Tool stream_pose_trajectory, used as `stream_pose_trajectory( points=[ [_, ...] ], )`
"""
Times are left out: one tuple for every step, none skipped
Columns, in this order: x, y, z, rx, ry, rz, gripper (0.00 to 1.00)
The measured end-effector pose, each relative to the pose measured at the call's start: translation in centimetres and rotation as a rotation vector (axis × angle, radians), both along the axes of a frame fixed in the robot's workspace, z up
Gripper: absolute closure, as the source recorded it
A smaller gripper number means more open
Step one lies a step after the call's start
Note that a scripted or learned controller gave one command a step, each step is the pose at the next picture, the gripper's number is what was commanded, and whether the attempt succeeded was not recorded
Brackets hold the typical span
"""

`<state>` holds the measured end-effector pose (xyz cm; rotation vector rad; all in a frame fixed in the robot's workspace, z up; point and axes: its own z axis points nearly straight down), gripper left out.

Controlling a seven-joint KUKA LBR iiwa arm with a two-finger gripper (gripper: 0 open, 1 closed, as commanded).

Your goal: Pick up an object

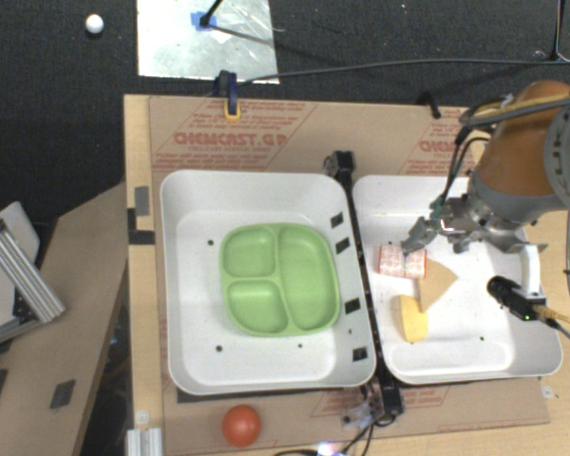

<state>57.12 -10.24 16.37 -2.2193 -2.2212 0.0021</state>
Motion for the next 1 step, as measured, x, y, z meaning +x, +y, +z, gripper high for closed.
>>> stream_pose_trajectory(
  points=[
    [-0.83, 0.37, -5.83, 0.001, 0.001, 0.0, 0.0]
  ],
)
